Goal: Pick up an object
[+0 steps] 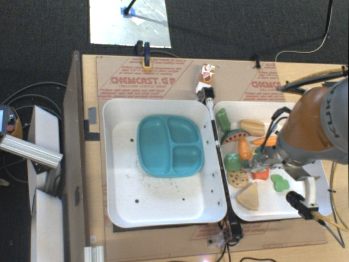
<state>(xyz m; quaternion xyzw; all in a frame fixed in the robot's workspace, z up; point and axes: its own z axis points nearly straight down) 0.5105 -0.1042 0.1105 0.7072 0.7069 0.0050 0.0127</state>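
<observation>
Item: left shallow white plastic bin. Contents: one teal moulded plastic tray with three compartments, lying flat near the bin's middle, well apart from the arm.

Item: right shallow white plastic bin. Contents: a cluster of toy foods. Green elongated plastic vegetable at the far left corner; tan bread-roll-shaped piece beside it; orange carrot-shaped piece near the centre; small green rounded piece just beside the carrot; brown speckled cookie disc; tan wedge-shaped piece at the near edge; small red block; bright green leaf-shaped piece.

Item: grey arm with orange band, entering from the right, bent over the right bin. Its two-finger gripper sits low among the toys, just beside the orange carrot-shaped piece and above the red block. Whether it is wide, narrow or closed on anything cannot be told; the wrist hides it.

Handling note: the pick candidates are crowded and touching. A good grasp likely calls for a straight descent centred on one piece, closing across its narrow side, then a slow vertical lift so neighbours are not dragged along.
</observation>
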